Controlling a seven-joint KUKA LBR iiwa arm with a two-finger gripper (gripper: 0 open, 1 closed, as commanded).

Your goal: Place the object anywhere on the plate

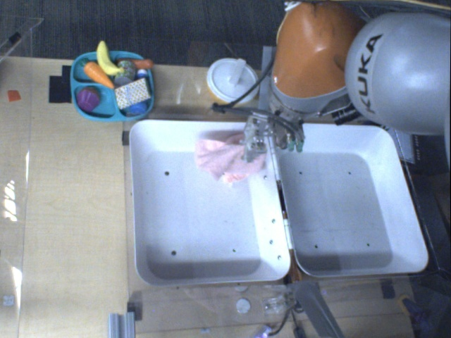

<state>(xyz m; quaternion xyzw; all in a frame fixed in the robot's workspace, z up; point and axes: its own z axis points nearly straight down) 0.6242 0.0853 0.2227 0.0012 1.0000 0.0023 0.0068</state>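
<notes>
Touching hand (254, 145), pink cloth (224, 159), left bin (151, 210)

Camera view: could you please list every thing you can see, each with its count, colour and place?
bins: two, white, side by side on the bench
pink cloth: one, pink, crumpled at the far right of the left bin
blue tray: one, blue, divided, on the bench beyond the left bin's far left corner
toy foods: several, yellow, orange, purple and others, in the tray's compartments
white cup: one, white with lid, behind the left bin
bench: one, light wood
arm: one, grey with orange band, reaching in from the right
hand: one, metal, at the cloth's right edge
</notes>
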